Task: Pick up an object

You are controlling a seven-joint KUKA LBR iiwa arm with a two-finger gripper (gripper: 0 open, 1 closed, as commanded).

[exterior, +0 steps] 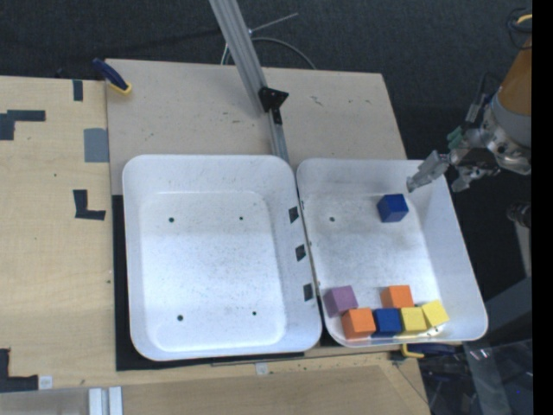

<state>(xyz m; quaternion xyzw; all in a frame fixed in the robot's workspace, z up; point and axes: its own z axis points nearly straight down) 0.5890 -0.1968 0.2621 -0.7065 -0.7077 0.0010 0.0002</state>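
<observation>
The blue cube sat alone on the floor of the right bin, toward its far side and well apart from the other blocks, so I judged it the easiest thing to take. My claw hung at that bin's far right rim, just beside the cube and up from it, holding nothing; whether its fingers stood apart or together I could not tell. To do the pick well, I reckoned I should centre over the cube, square the fingers to its faces and come straight down. Along the near wall huddled a purple block, two orange blocks, a second blue block and two yellow ones. The left bin held no blocks.
</observation>
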